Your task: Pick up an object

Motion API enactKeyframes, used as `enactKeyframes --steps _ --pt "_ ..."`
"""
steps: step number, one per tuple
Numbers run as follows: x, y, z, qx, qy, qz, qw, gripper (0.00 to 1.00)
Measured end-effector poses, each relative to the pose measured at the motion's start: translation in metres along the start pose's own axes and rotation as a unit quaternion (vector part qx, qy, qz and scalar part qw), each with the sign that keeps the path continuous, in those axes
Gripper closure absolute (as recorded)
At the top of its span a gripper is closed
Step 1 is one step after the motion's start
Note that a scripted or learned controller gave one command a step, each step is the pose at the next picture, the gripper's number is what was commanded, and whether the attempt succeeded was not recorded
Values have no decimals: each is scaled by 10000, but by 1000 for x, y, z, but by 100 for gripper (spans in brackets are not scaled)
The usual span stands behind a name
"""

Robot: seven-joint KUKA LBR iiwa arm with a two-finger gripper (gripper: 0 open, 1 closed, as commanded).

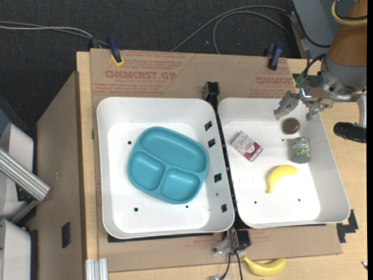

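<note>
Four loose things lie in the right bin point(326, 209), at the right of the frame, and the task leaves open which one to take. Largest is the yellow banana point(280, 176), low in that bin; it looks light, a little soft, with a smooth curved skin, so my guess is a hold across its thick middle, where the sides run most nearly parallel. Next is the small red and white packet point(246, 146), lying flat near the bin's left wall; probably thin and flimsy, it would be awkward to pinch off the floor except by its edges. The small green-labelled can point(301, 149), standing at mid-right, seems stiff and light, and could be taken across its round sides. Smallest is the brown disc point(291, 125), just above the can; low and hard-looking, it may slip. The gripper point(298, 105) hangs just above that disc at upper right, its two fingers spread apart with nothing between them. The blue divided tray point(168, 165) fills the left bin point(111, 174).
</note>
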State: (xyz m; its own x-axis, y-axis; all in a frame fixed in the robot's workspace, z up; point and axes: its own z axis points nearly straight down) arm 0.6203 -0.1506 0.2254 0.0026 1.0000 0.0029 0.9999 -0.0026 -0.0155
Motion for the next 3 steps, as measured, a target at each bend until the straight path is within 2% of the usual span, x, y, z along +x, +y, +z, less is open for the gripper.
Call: enactKeyframes --steps 1,2,3 --pt "0 2 -9 -73 -13 -15 10000 0" --pt "1 0 33 -50 -7 -13 10000 0" --pt "-1 10 88 -49 -7 -21 10000 0"
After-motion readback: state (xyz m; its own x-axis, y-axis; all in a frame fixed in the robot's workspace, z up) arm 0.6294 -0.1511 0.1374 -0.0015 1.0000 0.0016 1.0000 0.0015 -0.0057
